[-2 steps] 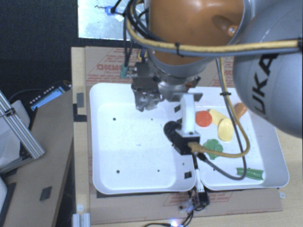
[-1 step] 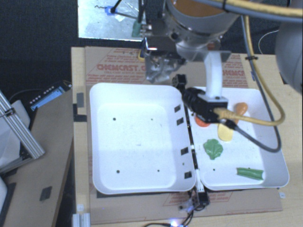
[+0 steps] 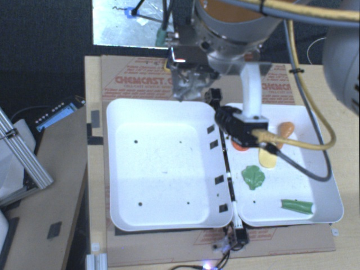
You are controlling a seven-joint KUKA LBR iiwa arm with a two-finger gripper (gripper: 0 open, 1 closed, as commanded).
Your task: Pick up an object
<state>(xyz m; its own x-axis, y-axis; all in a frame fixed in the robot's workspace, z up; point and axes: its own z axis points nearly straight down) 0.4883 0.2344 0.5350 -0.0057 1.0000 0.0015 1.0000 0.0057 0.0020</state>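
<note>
My gripper (image 3: 189, 88) hangs over the far rim of the left bin (image 3: 121, 151), near the divide between the two bins. In the right bin (image 3: 323, 198) lie an orange piece (image 3: 287, 129), a pale yellow piece (image 3: 268, 158), a green leafy piece (image 3: 253, 176) and a long green piece (image 3: 296, 206). A red piece (image 3: 241, 146) peeks out from under the wrist's hardware. All of these lie to the right of and nearer than the gripper, and nothing shows in its grasp.
The bins sit side by side on a cardboard sheet (image 3: 140, 77) on the bench. An aluminium rail (image 3: 25, 156) and a blue-trimmed part (image 3: 56, 116) stand off to the left. The arm's body overhangs the back of the right bin.
</note>
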